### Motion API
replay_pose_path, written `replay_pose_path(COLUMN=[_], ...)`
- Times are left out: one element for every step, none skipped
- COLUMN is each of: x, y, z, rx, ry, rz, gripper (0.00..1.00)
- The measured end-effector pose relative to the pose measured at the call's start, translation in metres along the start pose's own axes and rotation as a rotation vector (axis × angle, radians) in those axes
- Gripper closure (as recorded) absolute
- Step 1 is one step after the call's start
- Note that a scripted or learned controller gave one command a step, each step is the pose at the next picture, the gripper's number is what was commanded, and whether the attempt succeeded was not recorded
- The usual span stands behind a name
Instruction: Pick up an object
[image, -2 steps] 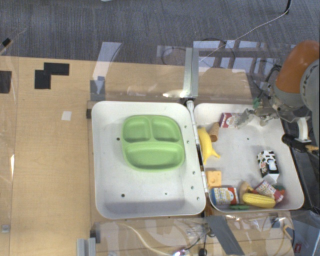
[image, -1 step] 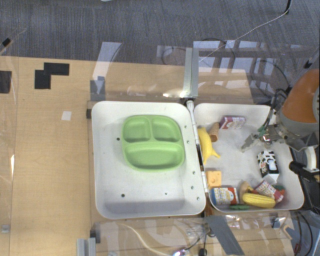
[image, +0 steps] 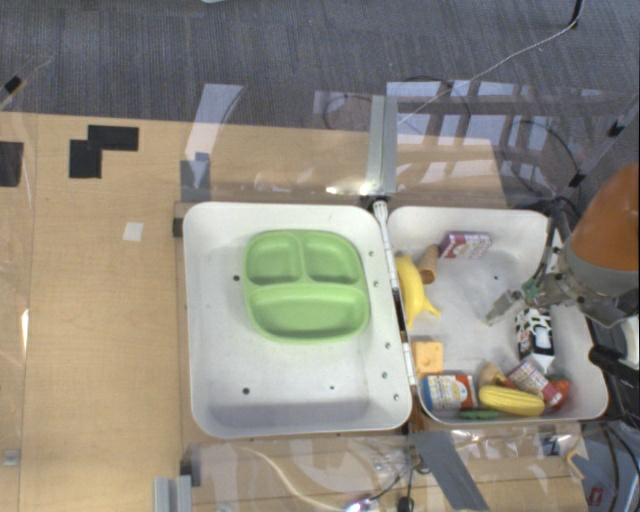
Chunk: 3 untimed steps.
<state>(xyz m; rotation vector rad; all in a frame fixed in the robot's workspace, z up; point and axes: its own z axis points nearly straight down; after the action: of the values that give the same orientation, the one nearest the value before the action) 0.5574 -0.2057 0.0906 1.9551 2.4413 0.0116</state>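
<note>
Down at the near rim, your yellow corn cob (image: 512, 401) lies crosswise while the claw (image: 524, 296) hangs splayed and empty, the black-and-white carton (image: 536, 334) just beneath it, long axis toward you.

Two bins side by side on the tabletop (image: 100, 300).

The left bin (image: 215, 390) holds a divided plate (image: 305, 285) near its middle. The right bin (image: 470, 300) holds a banana (image: 411, 288) along its left wall, a small carton (image: 465, 244) at the back, and a cluster of toy foods (image: 500, 390) along its front edge.
</note>
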Motion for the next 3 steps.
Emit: replay_pose_path(x=[0.046,0.046,0.046], y=[0.096,0.123,0.125], z=[0.003,0.004,-0.008], rx=[0.002,0.020,0.016], ry=[0.004,0.005,0.003], rz=[-0.134,-0.050,-0.054], gripper=[0.00,0.00,1.00])
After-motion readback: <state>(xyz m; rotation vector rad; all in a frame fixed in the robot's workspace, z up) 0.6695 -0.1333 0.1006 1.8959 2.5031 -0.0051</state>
